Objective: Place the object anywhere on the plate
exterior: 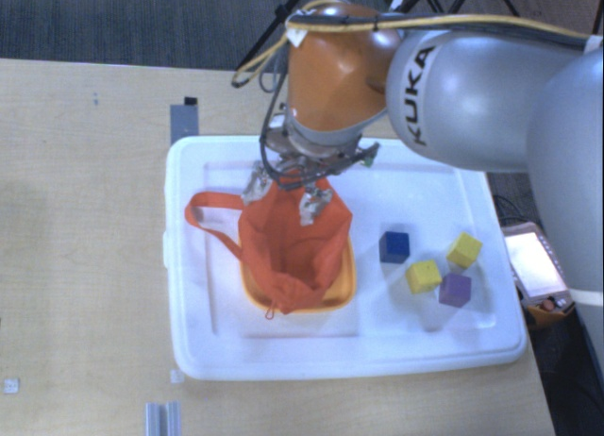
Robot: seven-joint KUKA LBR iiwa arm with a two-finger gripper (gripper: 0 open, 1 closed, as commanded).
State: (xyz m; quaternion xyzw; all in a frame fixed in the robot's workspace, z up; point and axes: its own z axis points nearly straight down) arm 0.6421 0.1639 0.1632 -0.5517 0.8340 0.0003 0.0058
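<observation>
An orange cloth bag (pixel 293 245) lies bunched up over a yellow-orange plate (pixel 346 285) in the left half of the white bin (pixel 208 330). Only the plate's rim peeks out along the cloth's lower edge. The bag's strap (pixel 203 208) loops out to the left, off the plate. My gripper (pixel 286 193) hangs straight over the bag's far edge, its two fingers spread apart on either side of the raised top of the cloth. The cloth is not pinched between them.
To the right in the same bin lie a blue cube (pixel 394 246), two yellow cubes (pixel 463 249) (pixel 424 276) and a purple cube (pixel 455 289). The arm's big grey body covers the bin's far right corner. A tan bench top surrounds the bin.
</observation>
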